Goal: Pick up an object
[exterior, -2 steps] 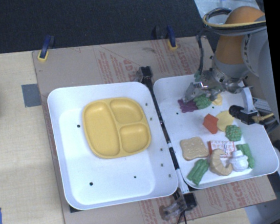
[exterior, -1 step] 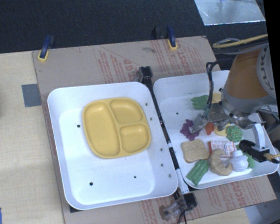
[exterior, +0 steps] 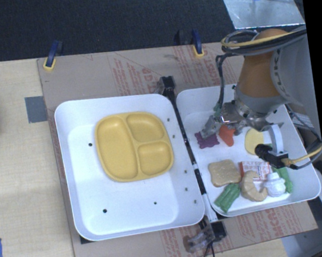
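At the near edge of the right bin lay a green piece, a tan lump and a white bottle-like toy, packed close together. Just beyond them sat a slice of toast, lying flat. Farther still, the gripper hung low over an orange piece, which lay just on its near side, long axis running near to far, with a purple piece immediately to its left (whether the gripper was open or closed could not be told). The left bin held a yellow divided plate.
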